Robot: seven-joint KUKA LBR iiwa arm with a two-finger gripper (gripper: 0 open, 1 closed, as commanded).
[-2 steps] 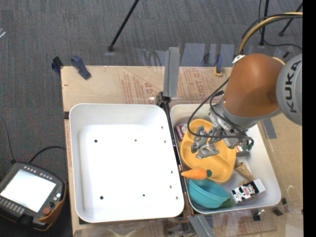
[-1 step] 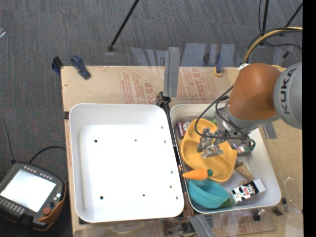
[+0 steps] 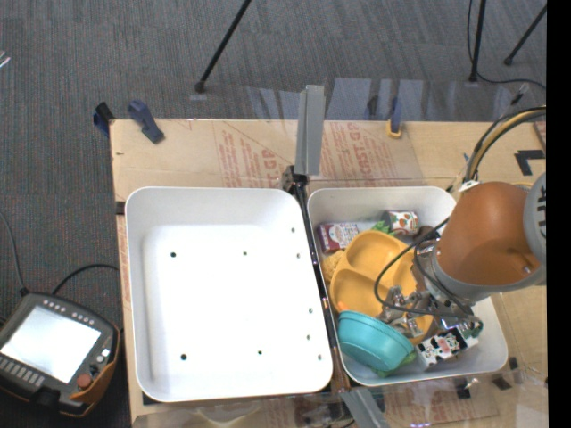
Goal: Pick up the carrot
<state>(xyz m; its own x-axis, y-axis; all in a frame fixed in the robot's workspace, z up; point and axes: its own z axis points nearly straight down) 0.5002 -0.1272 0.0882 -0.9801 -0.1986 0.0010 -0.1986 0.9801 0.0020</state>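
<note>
My gripper (image 3: 417, 314) is low in the right bin (image 3: 379, 194), under the orange wrist band (image 3: 486, 235). It hangs over the near edge of the yellow dishes (image 3: 370, 270), between the teal bowl (image 3: 373, 341) and a black-and-white cow-patterned item (image 3: 443, 346). A small orange sliver (image 3: 412, 323) shows right at the gripper; it may be the carrot, but most of it is hidden by the gripper and cables.
The right bin also holds a dark red packet (image 3: 339, 235) and a small printed carton (image 3: 401, 221) at its far side. The left bin (image 3: 223, 292) lies beside it. A grey post (image 3: 310, 136) stands behind the bins, and a teach pendant (image 3: 53, 346) sits at the lower left.
</note>
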